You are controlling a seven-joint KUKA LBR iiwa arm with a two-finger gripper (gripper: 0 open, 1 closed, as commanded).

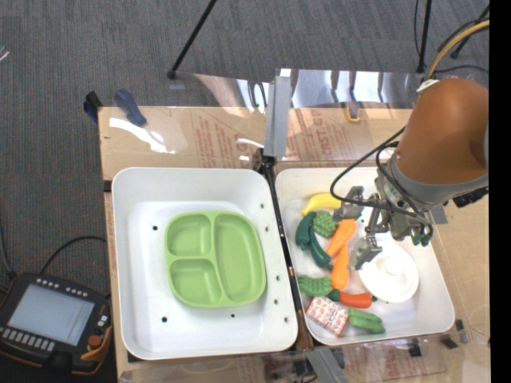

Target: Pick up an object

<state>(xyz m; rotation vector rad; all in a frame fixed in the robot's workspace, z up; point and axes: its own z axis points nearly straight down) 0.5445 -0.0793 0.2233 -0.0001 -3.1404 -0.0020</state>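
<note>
In the right bin [444,309], the spread-fingered hand [369,250] hovers beside the orange carrot [342,254].

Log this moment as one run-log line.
arm: over right bin | gripper: above orange carrot, beside white lid | left bin: green tray

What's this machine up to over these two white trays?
A robot arm reaches in from the right over the right bin, which holds a pile of toy food: carrots, green vegetables, a banana, a small white plate. Its gripper hangs just above the pile beside a long orange carrot, with nothing visibly held. It is meant to pick something up. The left bin holds a green divided plate.
</note>
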